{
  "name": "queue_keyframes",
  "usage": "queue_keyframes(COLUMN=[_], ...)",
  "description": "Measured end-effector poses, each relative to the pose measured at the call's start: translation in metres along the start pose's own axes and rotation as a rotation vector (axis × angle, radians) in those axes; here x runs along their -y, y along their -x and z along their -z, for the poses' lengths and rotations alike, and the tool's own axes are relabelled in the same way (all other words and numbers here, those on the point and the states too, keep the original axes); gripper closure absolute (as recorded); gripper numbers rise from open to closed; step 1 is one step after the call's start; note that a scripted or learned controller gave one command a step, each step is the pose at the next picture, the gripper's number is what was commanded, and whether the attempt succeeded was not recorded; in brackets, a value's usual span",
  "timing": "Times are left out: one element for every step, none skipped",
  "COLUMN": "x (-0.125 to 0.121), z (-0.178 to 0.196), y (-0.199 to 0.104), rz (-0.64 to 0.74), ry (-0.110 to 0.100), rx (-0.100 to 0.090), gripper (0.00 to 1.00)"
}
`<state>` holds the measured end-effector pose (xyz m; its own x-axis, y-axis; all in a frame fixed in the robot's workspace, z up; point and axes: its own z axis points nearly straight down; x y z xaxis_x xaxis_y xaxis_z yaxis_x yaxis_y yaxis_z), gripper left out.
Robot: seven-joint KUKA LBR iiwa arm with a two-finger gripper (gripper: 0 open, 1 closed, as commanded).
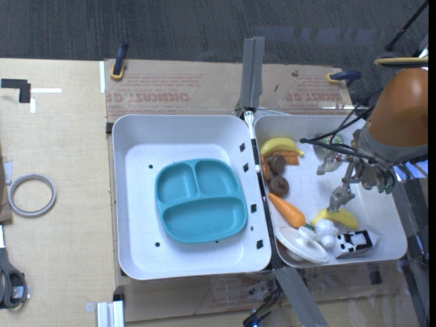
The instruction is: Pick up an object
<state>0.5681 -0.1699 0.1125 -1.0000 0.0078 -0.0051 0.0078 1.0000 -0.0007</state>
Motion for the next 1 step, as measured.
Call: queue_keyframes(x=[-0.0434], z=[-0.0195], y=[0.0822], rz=[0.014], ry=[0.001], rx=[0.0], gripper=[0.0])
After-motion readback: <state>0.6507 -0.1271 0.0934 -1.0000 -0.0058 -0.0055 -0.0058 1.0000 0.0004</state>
